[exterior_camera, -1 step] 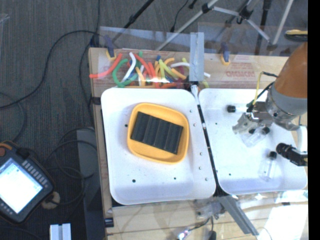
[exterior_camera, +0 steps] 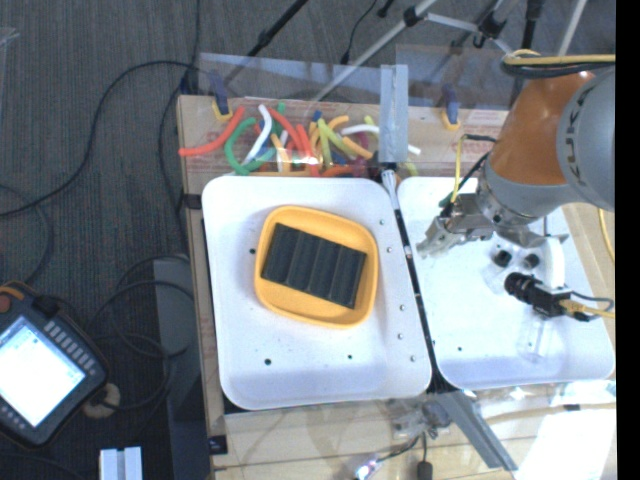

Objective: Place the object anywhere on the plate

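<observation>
A yellow plate lies in the left white bin, a little above its middle. A dark grey ridged rectangular object rests flat on the plate and covers most of its inside. My gripper hangs over the upper left part of the right white bin, close to the wall between the two bins. It is apart from the plate, to its right. The grey arm with its orange band reaches in from the upper right.
Several coloured flexible tubes lie on the bench behind the left bin. A grey upright post stands at the back between the bins. A black fitting with a cable hangs below the wrist over the right bin.
</observation>
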{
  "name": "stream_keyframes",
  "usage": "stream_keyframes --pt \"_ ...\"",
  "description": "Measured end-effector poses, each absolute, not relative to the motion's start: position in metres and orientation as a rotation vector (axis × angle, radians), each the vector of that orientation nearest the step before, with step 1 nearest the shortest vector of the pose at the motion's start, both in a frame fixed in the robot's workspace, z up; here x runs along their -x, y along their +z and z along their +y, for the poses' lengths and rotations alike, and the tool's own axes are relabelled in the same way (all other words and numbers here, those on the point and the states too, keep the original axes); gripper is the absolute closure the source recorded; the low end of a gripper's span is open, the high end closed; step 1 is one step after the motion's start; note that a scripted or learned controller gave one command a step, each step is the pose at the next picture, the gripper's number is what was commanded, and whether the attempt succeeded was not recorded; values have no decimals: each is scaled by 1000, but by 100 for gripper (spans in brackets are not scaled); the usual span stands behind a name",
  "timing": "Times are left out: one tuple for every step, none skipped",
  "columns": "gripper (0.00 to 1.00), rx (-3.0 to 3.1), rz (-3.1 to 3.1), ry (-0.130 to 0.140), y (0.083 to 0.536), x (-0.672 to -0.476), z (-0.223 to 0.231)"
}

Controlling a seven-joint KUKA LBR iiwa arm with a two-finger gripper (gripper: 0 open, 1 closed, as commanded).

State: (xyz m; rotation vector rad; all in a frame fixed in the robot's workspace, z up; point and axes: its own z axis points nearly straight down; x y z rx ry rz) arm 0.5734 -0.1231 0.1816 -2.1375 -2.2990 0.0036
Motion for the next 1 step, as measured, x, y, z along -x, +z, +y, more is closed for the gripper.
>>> stream_keyframes --pt "100 2030 -2397 3 194 -589 -66"
